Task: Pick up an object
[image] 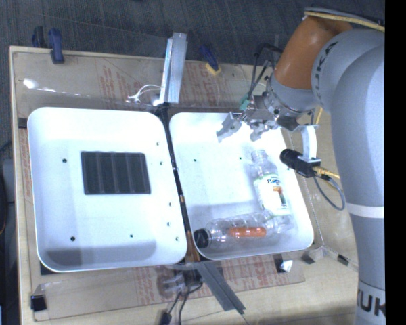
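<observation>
We see the gripper (242, 128) spread wide, fingers holding nothing, over the right bin (210, 181). Two clear bottles (269, 185) lie well below it.

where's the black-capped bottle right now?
The black-capped bottle lies on its side along the near wall of the right bin, cap toward the divider between bins. A second clear bottle lies just above its far end.

I see a pale wooden tabletop (88, 286) on dark grey carpet floor (88, 9), with blue clamps (55, 45) at its far edge.
</observation>
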`<act>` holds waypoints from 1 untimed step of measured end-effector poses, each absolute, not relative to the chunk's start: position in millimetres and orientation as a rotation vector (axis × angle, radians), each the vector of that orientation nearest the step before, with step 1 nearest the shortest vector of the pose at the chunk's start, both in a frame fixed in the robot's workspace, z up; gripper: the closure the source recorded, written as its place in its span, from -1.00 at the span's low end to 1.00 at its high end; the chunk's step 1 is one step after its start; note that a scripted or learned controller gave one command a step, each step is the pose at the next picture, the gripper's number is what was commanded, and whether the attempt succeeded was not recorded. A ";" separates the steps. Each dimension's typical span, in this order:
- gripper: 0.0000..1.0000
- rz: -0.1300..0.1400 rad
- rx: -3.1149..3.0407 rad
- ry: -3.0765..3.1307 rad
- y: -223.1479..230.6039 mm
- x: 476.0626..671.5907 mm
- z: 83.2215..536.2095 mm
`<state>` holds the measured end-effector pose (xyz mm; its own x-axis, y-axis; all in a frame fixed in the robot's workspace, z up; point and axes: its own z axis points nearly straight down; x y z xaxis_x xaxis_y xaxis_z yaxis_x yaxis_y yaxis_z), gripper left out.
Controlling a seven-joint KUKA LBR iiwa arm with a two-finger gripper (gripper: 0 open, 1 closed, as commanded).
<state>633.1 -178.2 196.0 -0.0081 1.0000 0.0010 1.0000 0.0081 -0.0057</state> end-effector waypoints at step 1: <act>-1.00 0.005 -2.321 -2.112 -209.7 594.4 158.0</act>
<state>594.4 -209.7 158.0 0.0940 0.9956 -0.0002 0.9956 -0.0940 -0.0044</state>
